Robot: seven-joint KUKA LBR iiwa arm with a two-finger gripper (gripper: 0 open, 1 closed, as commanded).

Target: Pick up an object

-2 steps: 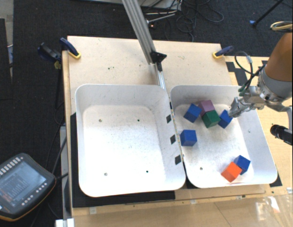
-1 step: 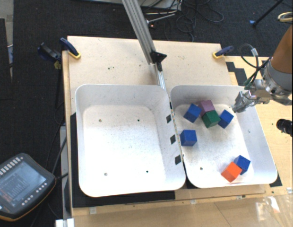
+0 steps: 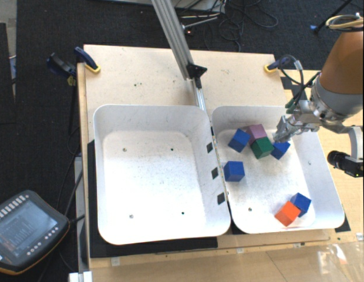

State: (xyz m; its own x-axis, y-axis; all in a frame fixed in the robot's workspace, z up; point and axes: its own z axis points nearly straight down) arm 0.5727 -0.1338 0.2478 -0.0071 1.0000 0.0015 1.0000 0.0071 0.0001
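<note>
1. Jaws [image 3: 283, 135]: we see them low over the right bin [image 3: 323, 175], just above the small blue cube [image 3: 280, 150] near that bin's far right part, but we cannot tell how they are set, and nothing is visibly lifted.
2. Going left to right, the left bin [image 3: 152, 175] takes up the left half of the surface [image 3: 141, 69]; we point at its speckled floor.
3. Across the shared wall, the right bin holds the cubes. Nearest its left edge lie two blue ones: a blue cube [image 3: 239, 140] toward the far edge and a second blue cube [image 3: 233, 171] nearer the middle of that left edge.
4. Next comes a tight cluster toward the far edge: a pink cube [image 3: 258, 130] touching a green cube [image 3: 262, 148], with the small blue cube just beside the green one, on its right.
5. Toward the near right corner, an orange cube [image 3: 287, 214] touches a blue corner cube [image 3: 301, 202].
6. Progress, as we judge it: the approach looks done, while the grip and the lift are both left. We take the small blue cube as the likely target; its green neighbour crowds it, so a slip is possible.
</note>
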